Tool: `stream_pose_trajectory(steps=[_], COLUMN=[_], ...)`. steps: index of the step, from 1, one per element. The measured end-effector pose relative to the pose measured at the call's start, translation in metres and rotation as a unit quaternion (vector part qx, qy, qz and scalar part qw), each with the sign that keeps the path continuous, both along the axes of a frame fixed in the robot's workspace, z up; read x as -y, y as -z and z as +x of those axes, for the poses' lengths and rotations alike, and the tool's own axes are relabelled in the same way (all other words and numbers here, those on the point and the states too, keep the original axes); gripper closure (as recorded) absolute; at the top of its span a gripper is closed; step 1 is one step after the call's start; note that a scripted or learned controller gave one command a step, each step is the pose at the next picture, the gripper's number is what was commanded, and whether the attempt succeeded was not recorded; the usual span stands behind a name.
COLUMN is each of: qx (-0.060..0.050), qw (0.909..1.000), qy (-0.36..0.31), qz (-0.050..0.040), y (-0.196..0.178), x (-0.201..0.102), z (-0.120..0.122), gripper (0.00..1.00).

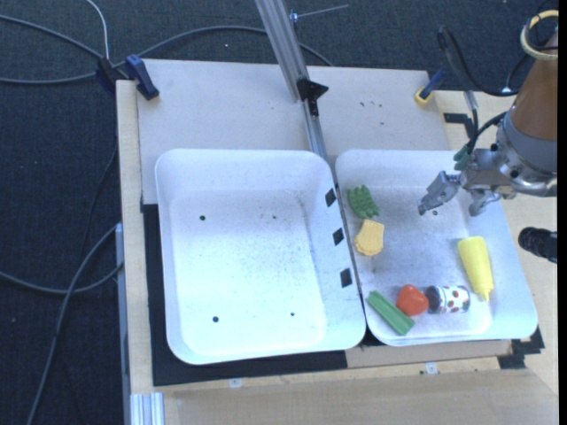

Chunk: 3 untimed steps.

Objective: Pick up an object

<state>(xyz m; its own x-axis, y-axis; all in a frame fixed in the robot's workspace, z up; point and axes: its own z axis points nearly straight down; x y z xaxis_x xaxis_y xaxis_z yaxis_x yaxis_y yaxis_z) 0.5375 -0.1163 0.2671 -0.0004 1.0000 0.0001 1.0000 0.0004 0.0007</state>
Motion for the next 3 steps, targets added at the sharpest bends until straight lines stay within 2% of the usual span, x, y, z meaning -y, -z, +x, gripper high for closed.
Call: stream_pose_trajectory(steps=[1,2,3], qx=[-0.004,0.0,0.0], qw=[1.0,1.0,1.0], qy=[0.0,0.0,0.0], qz=[0.0006,0.0,0.0001], y=[0.176,0.161,0.161], x=[-0.013,-0.012,-0.012], z=[-0.005,-0.003,-0.003], gripper=[0.0,1.0,0.0])
